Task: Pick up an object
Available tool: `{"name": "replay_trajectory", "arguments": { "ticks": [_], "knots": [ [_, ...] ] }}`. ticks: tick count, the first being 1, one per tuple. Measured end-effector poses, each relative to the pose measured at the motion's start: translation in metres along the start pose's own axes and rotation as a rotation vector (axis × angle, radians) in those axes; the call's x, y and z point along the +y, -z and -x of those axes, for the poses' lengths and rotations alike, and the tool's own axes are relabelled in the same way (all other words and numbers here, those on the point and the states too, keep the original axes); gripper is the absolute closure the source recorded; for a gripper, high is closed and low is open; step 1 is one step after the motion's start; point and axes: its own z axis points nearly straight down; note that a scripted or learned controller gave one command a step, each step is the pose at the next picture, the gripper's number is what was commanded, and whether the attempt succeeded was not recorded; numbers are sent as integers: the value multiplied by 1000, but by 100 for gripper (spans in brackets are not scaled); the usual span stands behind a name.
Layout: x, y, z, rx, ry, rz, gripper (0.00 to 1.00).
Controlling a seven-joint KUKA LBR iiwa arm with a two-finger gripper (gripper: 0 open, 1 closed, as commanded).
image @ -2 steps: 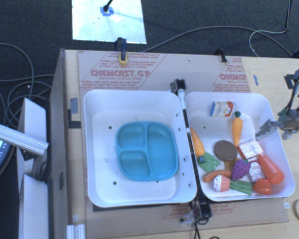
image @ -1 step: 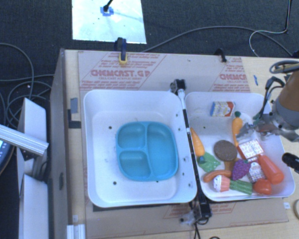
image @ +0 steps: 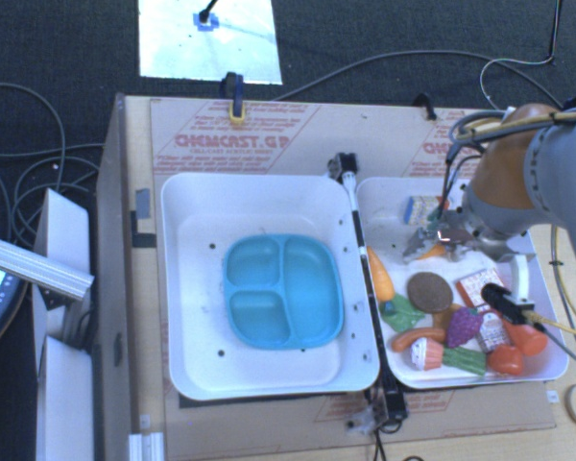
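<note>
My gripper [image: 428, 242] hangs low over the upper middle of the right bin [image: 384, 196], at the end of the grey arm [image: 518, 176] reaching in from the right. Just below it lie a brown round disc [image: 430, 292] and an orange carrot [image: 381, 278]. A small blue-and-white packet [image: 420, 206] sits behind it near the bin's far wall. Nothing can be seen held in the gripper.
The right bin's front holds several toy foods: green pieces [image: 400, 314], a purple grape bunch [image: 464, 327], a cupcake [image: 422, 352], a red tomato [image: 507, 359] and a red-and-white box [image: 480, 283]. The left bin [image: 202, 200] bears a blue divided plate [image: 283, 290].
</note>
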Motion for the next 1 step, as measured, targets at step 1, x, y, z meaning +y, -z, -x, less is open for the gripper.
{"name": "replay_trajectory", "arguments": {
  "ticks": [1],
  "knots": [
    [-40, 1, -31, -5, -4, 3, 0]
  ]
}}
